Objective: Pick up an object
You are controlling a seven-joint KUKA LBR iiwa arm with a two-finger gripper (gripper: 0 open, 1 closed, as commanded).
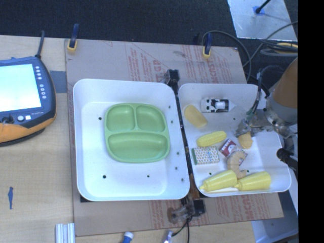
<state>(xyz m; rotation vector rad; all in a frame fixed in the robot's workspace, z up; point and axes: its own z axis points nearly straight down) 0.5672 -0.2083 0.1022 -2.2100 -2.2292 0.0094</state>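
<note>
The likeliest object to pick is the small yellow piece [245, 140], which lies in the right bin [230, 88] toward its right side, about midway between the far and near walls. It is stubby, with no clear long axis at this slant. The gripper [249, 127] hangs just beyond it, on its far side and a touch to the right, so the piece lies slightly near and left of the tool tip. Whether the two touch I cannot tell, nor whether the gripper is spread or closed; its tip is a blur of metal and cable.

Left of the piece lies a yellow corn cob [211, 138], its length running left to right. Near it sit a red-and-white packet [228, 147], a green-and-white box [205, 156] and a tan lump [235, 159]. Along the near wall two long yellow cones [220, 181] lie end to end. On the far side are a yellow chunk [195, 115] and a black-and-white toy [215, 105].

The left bin [86, 135] holds a green divided plate [136, 133], well apart from the arm.
</note>
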